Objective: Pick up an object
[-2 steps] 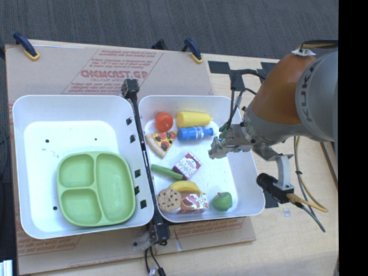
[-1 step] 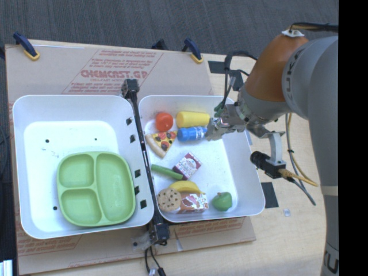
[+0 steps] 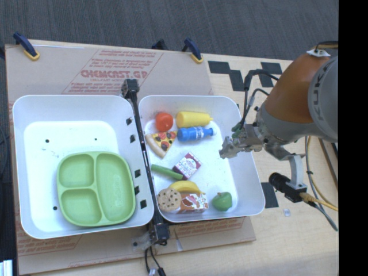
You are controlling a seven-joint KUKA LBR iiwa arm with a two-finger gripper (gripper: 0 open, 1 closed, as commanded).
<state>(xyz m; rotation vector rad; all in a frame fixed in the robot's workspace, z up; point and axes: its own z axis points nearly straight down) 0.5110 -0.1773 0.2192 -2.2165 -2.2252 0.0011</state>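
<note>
Two bins [image 3: 34,114] are sitting on cardboard; gripper [image 3: 227,149], state unclear, is hovering near the bottle [image 3: 195,133], likely light, stiff, slippery: grasp mid-body.

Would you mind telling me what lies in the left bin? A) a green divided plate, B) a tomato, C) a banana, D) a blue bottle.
A: the green divided plate lies in the left bin, while the toy foods sit in the right bin.
</note>
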